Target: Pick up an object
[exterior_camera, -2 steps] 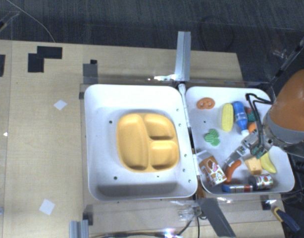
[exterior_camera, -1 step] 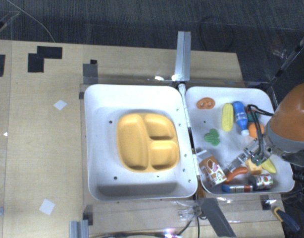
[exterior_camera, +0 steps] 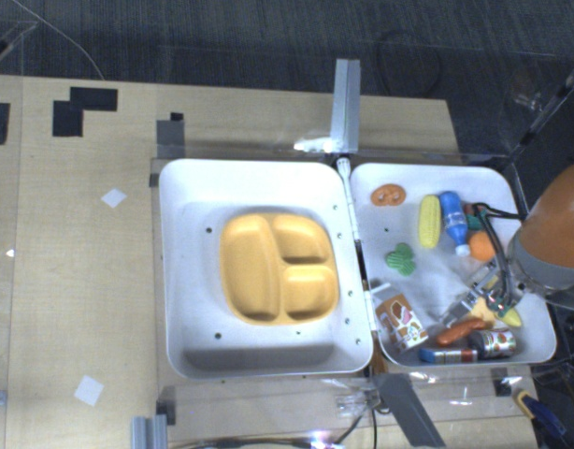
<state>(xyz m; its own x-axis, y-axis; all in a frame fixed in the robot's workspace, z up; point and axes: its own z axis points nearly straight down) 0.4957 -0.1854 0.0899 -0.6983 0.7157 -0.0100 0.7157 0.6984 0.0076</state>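
— Where is the arm?
— It reaches in from the right, tool (exterior_camera: pixel 481 299) low over the right bin's (exterior_camera: pixel 539 344) front corner, among a carrot (exterior_camera: pixel 458 330), can (exterior_camera: pixel 495 343) and carton (exterior_camera: pixel 401 318).
— Gripping anything?
— I cannot tell.

1. A pale wooden bench (exterior_camera: pixel 72 279) bears black patches (exterior_camera: pixel 81 108) near its far left
2. Dark carpet-like floor (exterior_camera: pixel 222 17) lies beyond
3. A grey metal post (exterior_camera: pixel 346 106) stands upright, perhaps a mount
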